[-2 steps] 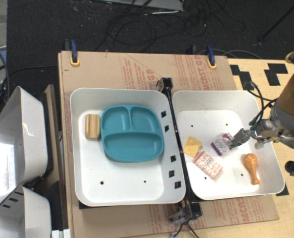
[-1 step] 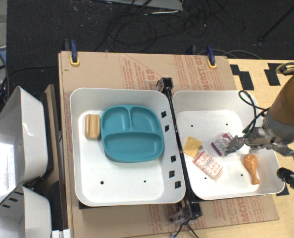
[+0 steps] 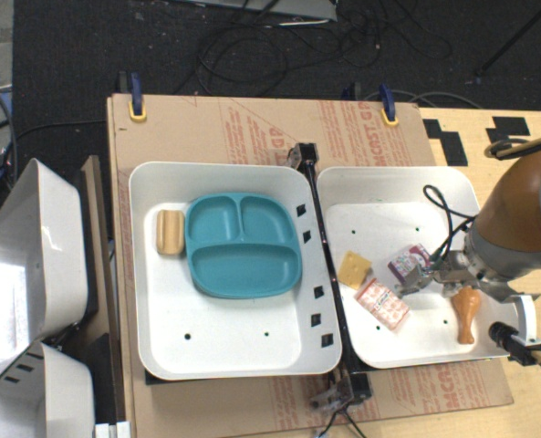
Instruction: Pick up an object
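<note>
In the right bin (image 3: 379, 194) lie a yellow wedge (image 3: 354, 268), a red-and-white patterned packet (image 3: 382, 303), a small purple-and-white packet (image 3: 403, 265) and an orange drumstick-shaped toy (image 3: 466, 316). My gripper (image 3: 418, 277) reaches in from the right and sits low over this bin. Its tip is right beside the purple-and-white packet and just above the patterned packet's right end. The drumstick toy lies just below the wrist. I cannot make out anything held.
The left bin (image 3: 151, 336) holds a teal divided plate (image 3: 243, 245) and a tan block (image 3: 170, 232) at the plate's left. A black cable (image 3: 443, 210) loops over the right bin's back. A dark divider (image 3: 323, 272) runs between the bins.
</note>
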